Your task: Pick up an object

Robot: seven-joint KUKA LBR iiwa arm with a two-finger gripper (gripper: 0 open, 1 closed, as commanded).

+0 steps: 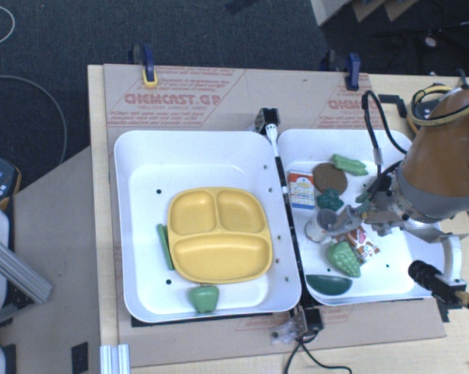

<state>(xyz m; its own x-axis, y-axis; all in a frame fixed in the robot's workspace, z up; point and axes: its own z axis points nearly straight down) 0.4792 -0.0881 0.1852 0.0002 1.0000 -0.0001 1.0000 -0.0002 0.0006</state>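
While the claw [351, 223] hangs low over the right bin [390, 285], whether it grips anything cannot be told; just beneath lie a green bumpy toy [345, 259] and a red packet [367, 244].

The surface [211, 96] is a pale board printed with reddish lettering along its far side. Two blue clamps [147, 62] and [352, 70] grip its far edge. Directly on it sit two shallow white bins side by side, touching along their inner walls: the left bin [133, 209] and the right bin [390, 283]. A black cable [312, 357] trails off the near edge.
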